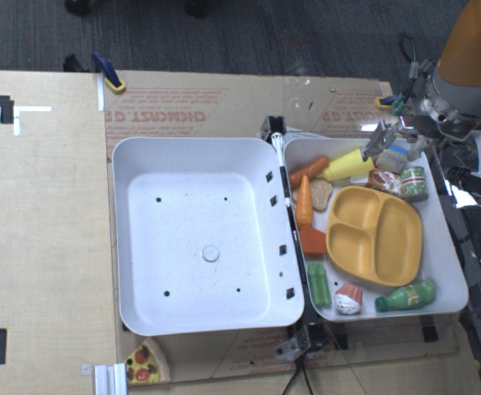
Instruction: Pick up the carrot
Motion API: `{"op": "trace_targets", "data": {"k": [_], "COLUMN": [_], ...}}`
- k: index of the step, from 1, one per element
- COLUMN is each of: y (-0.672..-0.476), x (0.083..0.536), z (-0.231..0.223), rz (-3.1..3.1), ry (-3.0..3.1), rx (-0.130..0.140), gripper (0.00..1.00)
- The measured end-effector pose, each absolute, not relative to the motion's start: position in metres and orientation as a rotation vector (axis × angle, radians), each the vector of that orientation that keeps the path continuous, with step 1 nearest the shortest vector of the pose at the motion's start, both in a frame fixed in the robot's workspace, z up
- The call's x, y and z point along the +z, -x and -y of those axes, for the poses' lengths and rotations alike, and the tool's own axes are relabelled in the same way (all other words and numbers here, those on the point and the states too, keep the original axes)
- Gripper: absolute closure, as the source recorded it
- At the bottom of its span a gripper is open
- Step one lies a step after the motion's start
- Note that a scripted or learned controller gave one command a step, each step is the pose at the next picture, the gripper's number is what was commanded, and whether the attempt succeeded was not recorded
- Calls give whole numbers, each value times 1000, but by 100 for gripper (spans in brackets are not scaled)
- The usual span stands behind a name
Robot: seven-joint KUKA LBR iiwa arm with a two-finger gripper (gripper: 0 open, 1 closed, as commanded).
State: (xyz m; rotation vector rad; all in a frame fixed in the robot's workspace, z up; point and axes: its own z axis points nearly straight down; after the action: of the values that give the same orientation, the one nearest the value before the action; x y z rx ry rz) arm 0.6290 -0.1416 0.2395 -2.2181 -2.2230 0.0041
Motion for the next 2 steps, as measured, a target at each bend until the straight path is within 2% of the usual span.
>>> {"op": "trace_targets", "data": {"k": [1,2], "y": [-614,-577], "x": [137,111], "z": [198,205], "rz": [2145,2280], "ry": [2298,2180], "rx": [0,-14], "gripper": [0,0]}}
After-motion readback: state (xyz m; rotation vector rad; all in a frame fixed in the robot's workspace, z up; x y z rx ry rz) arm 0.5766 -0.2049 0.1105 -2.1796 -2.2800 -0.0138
